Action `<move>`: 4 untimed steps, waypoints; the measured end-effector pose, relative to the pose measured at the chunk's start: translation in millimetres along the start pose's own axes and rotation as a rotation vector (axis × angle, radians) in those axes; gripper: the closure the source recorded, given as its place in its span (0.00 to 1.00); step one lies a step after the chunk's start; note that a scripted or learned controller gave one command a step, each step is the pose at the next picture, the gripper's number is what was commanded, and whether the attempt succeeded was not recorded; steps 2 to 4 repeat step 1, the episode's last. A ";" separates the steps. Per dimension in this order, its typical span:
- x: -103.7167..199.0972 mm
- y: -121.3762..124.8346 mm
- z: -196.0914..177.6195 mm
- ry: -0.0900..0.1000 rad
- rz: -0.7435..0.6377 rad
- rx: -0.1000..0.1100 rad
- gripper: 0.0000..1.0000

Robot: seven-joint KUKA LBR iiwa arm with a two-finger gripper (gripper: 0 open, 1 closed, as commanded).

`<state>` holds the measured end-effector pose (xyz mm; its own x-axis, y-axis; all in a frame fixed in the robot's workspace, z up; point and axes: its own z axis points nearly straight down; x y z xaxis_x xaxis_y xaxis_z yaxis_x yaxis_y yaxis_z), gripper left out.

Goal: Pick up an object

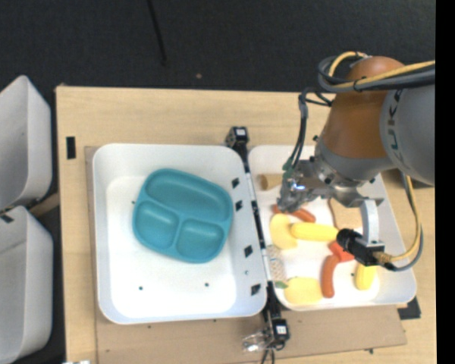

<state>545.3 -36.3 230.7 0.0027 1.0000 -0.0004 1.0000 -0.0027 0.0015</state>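
A pale wooden surface (pixel 76 203) is seen from above, bearing two shallow white plastic bins set side by side and joined along a dark hinged seam.

Left bin (pixel 114 279): one teal plastic divided plate (pixel 183 214), with three compartments, is laid flat near the middle, slightly tilted in plan.

Right bin (pixel 398 279): several small toy food items are gathered. A long yellow banana-shaped piece (pixel 312 232) is laid across the middle. A paler yellow rounded piece (pixel 281 231) is placed just beside it, toward the seam. A small orange-red piece (pixel 304 215) is seen just above the banana-shaped piece. A red sausage-shaped piece (pixel 327 277) is laid lower in the bin, with a yellow lumpy piece (pixel 304 290) beside it near the front wall. A short yellow piece (pixel 364 277) is placed toward the right wall. A small tan cylinder (pixel 262 181) is set near the back corner by the seam.

The grey arm with its orange band (pixel 356 120) is reached in from the right over the right bin. The hand (pixel 294 194) is positioned low above the items, near the orange-red piece. Whether the hand is released or clenched cannot be told; nothing is visibly grasped.
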 end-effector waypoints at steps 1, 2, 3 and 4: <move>9.3 6.4 -12.8 0.000 -0.006 0.000 1.00; 9.3 6.4 -12.8 0.000 -0.006 0.000 1.00; 9.3 6.4 -12.8 0.000 -0.006 0.000 1.00; 9.3 6.4 -12.8 0.000 -0.006 0.000 1.00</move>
